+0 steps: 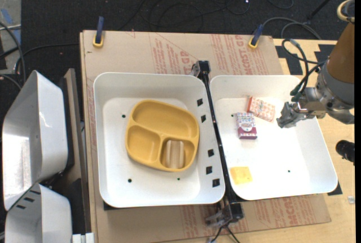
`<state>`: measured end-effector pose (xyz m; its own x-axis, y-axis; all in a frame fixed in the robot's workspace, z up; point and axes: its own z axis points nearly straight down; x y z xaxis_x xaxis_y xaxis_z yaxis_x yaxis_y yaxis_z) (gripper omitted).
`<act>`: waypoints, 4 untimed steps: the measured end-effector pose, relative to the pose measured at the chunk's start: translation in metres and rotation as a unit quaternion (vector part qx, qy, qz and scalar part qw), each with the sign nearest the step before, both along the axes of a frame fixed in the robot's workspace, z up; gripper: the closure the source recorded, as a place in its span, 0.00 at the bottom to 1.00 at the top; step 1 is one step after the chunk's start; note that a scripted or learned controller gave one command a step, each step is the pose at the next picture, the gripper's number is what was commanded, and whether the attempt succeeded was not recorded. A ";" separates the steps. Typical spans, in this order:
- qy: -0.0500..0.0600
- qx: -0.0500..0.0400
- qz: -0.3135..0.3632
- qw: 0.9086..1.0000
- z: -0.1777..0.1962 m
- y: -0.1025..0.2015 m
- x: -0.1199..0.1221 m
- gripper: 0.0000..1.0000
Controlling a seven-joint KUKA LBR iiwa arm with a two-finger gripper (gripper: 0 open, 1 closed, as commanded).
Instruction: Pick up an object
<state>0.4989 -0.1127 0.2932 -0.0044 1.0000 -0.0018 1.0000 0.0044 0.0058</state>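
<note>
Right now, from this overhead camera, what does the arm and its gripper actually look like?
The arm enters from the view's right: an orange-tan band above a grey metallic wrist section. The gripper at its end is a dark grey, blocky metal assembly. A black cable loops up beside the wrist. No markings or labels are legible on it.

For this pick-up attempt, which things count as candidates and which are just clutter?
Job: grey two-finger gripper; pink patterned packet; purple-and-white box; flat yellow square; right white bin.

Lying about: yellow divided plastic tray holding a tan cylinder; left white bin.
</note>
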 end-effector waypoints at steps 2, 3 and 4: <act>0.003 0.001 0.002 1.000 -0.013 0.098 0.015 1.00; 0.004 0.001 0.001 1.000 -0.028 0.138 0.024 1.00; 0.002 0.001 0.002 1.000 -0.033 0.186 0.041 1.00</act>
